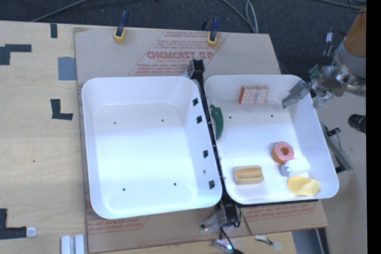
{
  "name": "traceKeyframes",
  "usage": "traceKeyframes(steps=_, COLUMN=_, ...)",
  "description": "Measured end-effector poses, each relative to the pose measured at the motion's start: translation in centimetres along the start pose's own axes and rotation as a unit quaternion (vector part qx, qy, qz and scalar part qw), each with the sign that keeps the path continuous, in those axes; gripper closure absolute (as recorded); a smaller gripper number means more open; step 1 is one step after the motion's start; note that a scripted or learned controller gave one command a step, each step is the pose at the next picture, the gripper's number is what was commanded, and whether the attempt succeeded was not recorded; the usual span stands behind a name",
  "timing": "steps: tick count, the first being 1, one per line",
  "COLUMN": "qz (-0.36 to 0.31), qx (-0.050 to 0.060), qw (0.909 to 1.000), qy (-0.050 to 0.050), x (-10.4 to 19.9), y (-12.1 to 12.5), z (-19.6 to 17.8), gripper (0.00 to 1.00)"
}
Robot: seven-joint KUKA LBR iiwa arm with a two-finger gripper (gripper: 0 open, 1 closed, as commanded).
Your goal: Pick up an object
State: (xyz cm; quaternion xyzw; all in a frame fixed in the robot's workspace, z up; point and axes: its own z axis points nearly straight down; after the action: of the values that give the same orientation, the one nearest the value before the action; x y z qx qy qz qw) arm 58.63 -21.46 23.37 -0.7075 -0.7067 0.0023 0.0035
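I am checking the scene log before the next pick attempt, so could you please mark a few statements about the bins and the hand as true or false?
1. The pink doughnut-shaped ring lies in the right bin. True.
2. The tan bread-like block lies in the left bin. False: it lies in the right bin, near its front edge.
3. The hand is at the right bin's far right rim. True.
4. The hand holds the reddish box. False: the box lies on the bin floor, apart from the hand.
5. The yellow object sits in the right bin's front right corner. True.
6. The green object lies beside the yellow one. False: it lies against the divider between the bins.
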Motion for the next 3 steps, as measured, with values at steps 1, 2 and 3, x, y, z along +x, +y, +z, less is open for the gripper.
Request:
traceKeyframes(steps=1, qz=-0.001, qx=-0.004, qw=1.0, qy=-0.001, x=0.0, y=0.2, z=-0.5, gripper=0.0)
traceKeyframes(steps=2, qz=-0.001, qx=-0.002, qw=1.0, qy=0.0, x=0.2, y=-0.9, z=5.0, gripper=0.0)
traceKeyframes(steps=3, qz=-0.001, qx=-0.001, qw=1.0, qy=0.0, x=0.3, y=-1.4, z=11.2, gripper=0.0)
